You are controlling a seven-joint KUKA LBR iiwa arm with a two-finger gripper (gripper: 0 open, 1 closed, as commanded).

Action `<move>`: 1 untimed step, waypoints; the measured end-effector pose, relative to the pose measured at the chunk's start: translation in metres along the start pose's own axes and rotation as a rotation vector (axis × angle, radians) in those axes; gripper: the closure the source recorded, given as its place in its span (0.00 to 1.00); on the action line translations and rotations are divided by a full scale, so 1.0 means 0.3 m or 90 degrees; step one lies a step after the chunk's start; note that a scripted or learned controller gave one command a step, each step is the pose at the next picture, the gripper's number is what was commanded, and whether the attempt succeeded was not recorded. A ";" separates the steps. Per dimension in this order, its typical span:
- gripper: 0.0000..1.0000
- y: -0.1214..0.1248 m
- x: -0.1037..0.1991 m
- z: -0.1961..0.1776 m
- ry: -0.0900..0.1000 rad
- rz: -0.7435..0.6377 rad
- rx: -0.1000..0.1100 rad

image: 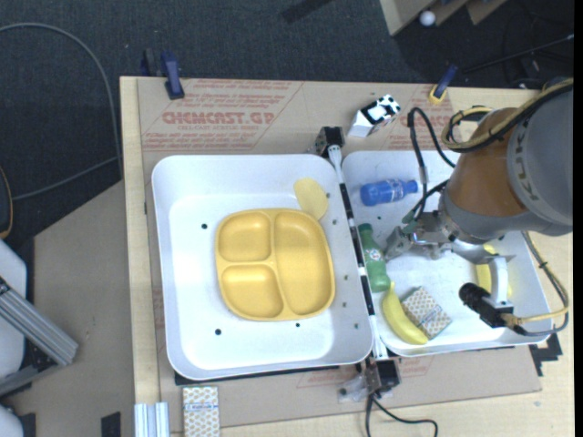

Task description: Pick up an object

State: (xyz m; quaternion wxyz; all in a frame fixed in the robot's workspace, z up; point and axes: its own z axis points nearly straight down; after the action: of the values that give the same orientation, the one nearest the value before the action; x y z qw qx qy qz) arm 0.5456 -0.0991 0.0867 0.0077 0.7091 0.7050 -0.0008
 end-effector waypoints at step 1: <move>0.00 0.209 -0.005 0.008 0.007 -0.004 0.006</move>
State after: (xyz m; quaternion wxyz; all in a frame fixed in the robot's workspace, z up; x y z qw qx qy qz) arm 0.6084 -0.1009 0.0849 0.0006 0.7070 0.7072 0.0001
